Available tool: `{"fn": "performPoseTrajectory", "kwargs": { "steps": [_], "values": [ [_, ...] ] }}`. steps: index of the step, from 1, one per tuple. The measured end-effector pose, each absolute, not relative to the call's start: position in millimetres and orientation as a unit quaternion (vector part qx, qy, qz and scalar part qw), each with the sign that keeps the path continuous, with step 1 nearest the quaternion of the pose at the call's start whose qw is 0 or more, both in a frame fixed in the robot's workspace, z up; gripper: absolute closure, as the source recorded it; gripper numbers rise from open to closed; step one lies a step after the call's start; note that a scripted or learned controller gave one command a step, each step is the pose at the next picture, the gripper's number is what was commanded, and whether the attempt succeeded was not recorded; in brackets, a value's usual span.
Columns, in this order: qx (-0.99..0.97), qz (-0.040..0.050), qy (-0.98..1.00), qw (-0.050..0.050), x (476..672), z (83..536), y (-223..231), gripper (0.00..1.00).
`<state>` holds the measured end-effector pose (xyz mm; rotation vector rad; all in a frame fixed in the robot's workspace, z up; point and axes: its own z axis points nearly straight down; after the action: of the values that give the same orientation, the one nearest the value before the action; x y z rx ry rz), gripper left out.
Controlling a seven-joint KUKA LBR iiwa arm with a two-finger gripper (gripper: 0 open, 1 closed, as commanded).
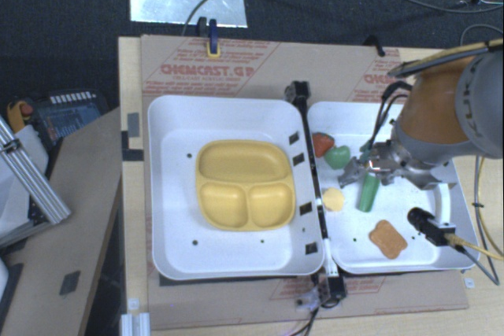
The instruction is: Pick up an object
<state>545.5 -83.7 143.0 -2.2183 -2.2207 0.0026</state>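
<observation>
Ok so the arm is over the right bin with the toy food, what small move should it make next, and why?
Probably a short descent straight down. The gripper sits above the top end of the green cylinder in the right bin, nearer to it than to the green pepper or the pale yellow piece. Nothing shows between its fingers, so I'd lower onto the cylinder before closing.

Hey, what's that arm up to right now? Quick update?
Gripper low in right bin, jaws unreadable. Green stick just below it, not visibly held. Green ball, red piece crowd close alongside.
</observation>
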Motion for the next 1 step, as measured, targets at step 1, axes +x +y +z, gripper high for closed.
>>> {"fn": "performPoseTrajectory", "kwargs": {
  "steps": [1],
  "values": [
    [-0.707,-0.0016,-0.707,-0.001,547.0,93.3,-83.3,0.00]
  ]
}}
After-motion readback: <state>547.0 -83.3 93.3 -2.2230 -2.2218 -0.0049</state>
